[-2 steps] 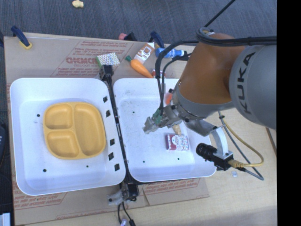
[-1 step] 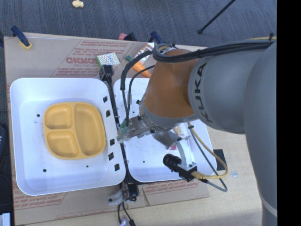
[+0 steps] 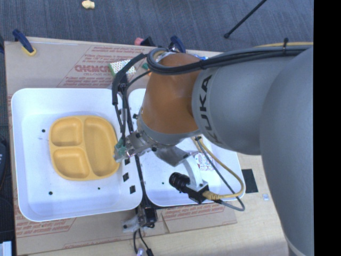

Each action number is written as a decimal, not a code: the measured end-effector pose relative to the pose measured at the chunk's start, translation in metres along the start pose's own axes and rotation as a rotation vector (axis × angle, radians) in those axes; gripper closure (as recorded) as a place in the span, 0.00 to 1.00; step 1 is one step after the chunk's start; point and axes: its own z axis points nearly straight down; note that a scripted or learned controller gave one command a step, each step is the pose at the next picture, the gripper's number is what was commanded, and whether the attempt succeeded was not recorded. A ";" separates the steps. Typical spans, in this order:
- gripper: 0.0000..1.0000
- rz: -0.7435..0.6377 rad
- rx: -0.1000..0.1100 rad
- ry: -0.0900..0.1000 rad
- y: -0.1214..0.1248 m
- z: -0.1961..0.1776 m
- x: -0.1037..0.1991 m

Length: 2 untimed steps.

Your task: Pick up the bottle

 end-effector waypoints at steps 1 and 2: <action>1.00 -0.158 -0.001 -0.001 -0.003 -0.065 -0.009; 1.00 0.097 0.001 0.000 -0.010 -0.041 -0.025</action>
